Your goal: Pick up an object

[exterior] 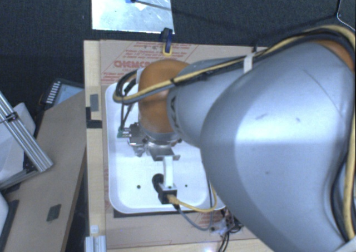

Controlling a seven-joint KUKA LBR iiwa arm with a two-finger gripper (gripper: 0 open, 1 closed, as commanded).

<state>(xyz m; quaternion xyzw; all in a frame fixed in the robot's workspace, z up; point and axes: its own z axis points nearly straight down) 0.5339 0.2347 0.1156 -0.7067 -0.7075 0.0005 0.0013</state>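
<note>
Shallow white plastic bin (125,192) at left, its right part cut off by the robot. Above the bin's middle, seen from overhead, the two-finger gripper (154,151); released or clenched cannot be told. The bulky grey metal arm (278,134) fills the right, so where an object lies cannot be told.

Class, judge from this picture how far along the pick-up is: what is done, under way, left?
Done: the arm is stretched over the white bin, wrist pointing down into it. Under way: the wrist hangs low above the bin floor, hiding any grasp. Left: a visible grasp, then a lift clear of the bin.
</note>
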